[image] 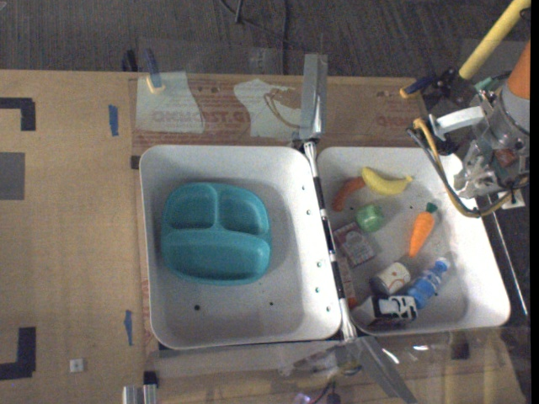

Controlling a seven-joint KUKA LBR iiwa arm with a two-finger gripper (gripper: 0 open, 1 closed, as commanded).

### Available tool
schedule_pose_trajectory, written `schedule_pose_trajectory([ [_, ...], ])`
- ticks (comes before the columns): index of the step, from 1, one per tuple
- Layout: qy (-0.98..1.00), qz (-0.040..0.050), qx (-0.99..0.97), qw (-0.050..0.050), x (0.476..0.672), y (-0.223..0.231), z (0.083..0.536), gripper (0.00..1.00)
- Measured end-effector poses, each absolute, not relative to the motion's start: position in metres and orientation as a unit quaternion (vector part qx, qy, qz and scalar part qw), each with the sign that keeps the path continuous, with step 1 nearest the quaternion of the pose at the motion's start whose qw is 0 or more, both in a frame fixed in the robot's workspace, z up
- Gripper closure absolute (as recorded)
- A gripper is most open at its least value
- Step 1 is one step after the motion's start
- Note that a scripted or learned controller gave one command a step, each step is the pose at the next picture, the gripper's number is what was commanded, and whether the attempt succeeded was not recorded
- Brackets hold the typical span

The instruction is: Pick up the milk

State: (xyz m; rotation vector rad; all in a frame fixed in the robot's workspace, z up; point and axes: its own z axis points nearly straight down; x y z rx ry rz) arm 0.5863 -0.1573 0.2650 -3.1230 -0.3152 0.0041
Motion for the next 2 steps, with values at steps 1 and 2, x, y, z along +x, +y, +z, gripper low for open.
schedule_pose_trajectory([
  [1,-0.132,0.0015,-0.991,0.002,0.556,-0.093,0.281,1.0],
  [2,-0.168,0.0017,-0.986,0.002,0.523,-0.108,0.285,1.0],
])
